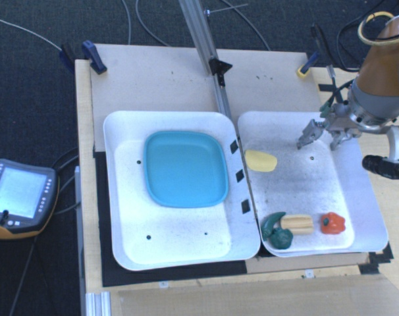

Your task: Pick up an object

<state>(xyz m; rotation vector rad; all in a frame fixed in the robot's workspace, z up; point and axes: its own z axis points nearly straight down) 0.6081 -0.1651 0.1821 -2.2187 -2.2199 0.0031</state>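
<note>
Your arm point(381, 71) comes into the camera view as a thick rounded body with a broad orange-brown band, and a yellow ring or cable loops around its top. Below the band you see a smooth grey collar, and then a cluster of darker metal parts at the wrist with thin dark cables running along them. The gripper point(322, 135) is pale grey metal, slim and angular, with two short prongs splaying downward. A black, rounded piece juts out at the wrist's lower right side.

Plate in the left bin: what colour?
Plain light blue, no pattern; the plate shows clearly in the camera view, lying in the left bin.
</note>
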